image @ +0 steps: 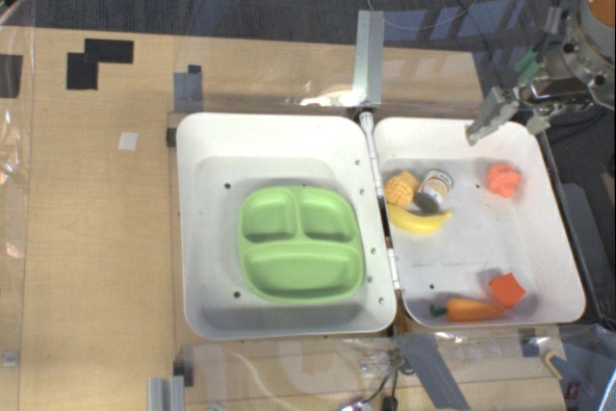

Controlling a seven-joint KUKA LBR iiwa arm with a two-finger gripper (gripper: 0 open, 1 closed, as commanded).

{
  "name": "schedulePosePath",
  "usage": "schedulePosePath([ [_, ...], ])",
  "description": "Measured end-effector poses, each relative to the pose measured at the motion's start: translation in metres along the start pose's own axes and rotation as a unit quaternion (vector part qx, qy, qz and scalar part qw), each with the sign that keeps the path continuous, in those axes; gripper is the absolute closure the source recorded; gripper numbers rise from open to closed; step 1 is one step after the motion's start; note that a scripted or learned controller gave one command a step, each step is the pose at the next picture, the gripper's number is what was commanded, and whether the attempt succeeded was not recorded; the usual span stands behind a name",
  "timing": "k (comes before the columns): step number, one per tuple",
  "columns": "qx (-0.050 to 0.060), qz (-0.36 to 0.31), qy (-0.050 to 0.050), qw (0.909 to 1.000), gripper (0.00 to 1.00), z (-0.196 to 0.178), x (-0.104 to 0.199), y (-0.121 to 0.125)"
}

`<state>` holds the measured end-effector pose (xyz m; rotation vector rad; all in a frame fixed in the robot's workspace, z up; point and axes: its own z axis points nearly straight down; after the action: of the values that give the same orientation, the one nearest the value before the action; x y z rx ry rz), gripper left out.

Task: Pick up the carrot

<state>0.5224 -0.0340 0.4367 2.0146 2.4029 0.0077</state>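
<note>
The carrot [472, 309] lies flat along the front wall of the right bin [558, 236], its green end pointing left. My gripper [510, 117] hovers over the back edge of that bin, far behind the carrot. Its fingers [484, 122] are spread apart with nothing between them.
An orange block [507, 289] sits just behind the carrot's right end. Elsewhere in the right bin are a coral-pink piece [503, 179], a banana [420, 220], a corn cob [401, 188] and a small can [436, 188]. A green divided plate [301, 243] lies in the left bin [207, 207].
</note>
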Motion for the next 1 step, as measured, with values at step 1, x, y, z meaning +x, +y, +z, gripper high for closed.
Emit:
schedulePosePath([
  [1,0.0,0.0,0.0,1.0,0.0,0.0001,-0.0001,0.0],
])
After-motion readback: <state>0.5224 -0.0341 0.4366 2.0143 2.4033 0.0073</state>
